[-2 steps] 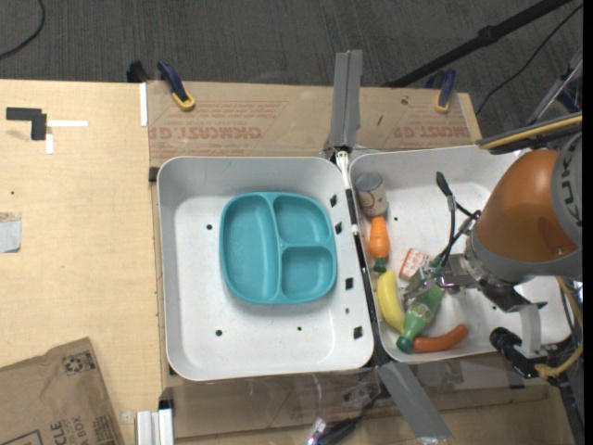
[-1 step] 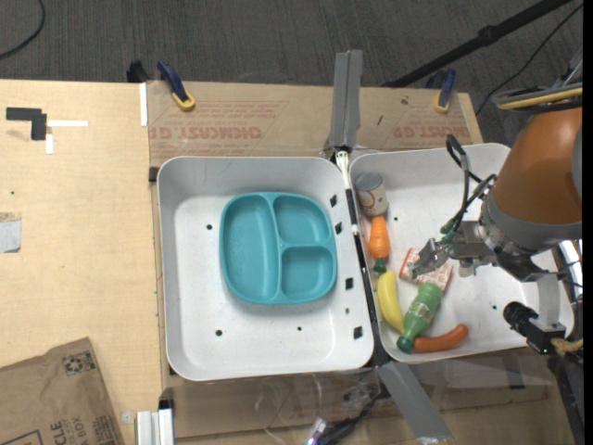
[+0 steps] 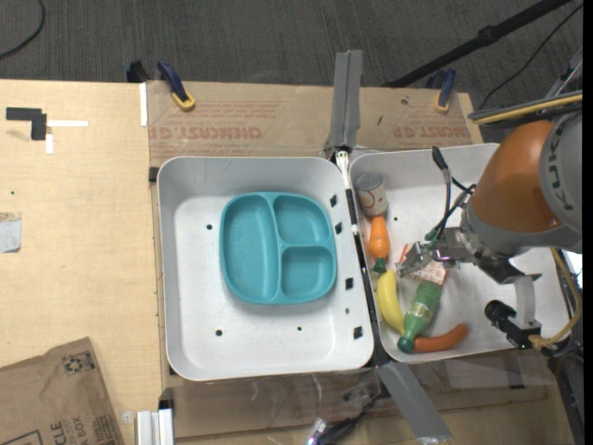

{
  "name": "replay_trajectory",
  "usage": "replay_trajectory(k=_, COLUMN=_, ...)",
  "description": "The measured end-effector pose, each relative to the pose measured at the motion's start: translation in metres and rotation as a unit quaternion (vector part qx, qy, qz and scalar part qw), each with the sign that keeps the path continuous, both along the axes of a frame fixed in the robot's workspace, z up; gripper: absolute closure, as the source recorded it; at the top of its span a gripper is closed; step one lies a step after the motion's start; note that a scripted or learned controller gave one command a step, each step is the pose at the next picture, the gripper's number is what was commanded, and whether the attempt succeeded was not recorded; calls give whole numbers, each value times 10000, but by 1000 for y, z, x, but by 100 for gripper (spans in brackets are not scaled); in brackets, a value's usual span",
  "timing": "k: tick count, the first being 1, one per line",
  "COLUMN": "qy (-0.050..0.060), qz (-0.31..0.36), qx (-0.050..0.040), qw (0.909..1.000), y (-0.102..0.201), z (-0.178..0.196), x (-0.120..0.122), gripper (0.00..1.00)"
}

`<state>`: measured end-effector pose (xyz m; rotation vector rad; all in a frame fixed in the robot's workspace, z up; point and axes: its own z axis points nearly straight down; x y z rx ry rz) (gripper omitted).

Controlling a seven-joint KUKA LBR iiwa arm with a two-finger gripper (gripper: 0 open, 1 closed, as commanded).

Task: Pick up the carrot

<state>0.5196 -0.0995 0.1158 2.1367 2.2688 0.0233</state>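
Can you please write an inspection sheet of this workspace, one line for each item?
Surface: two shallow white bins side by side on a wooden bench.
Job's thing: small orange carrot in the right bin, by the dividing wall.
Clutter: teal divided plate in the left bin; in the right bin a small can, yellow banana, green bottle, orange sausage-shaped toy.
Gripper: two-finger gripper above the bottle, right of the carrot; holds nothing seen.
Cables: black cables along the arm.
Surroundings: clamps, cardboard.
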Motion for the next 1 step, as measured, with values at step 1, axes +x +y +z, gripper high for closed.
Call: replay_trajectory(k=1, qy=-19, qz=-19, qx=-2, qw=10000, y=-1, z=11, x=1, gripper=100)
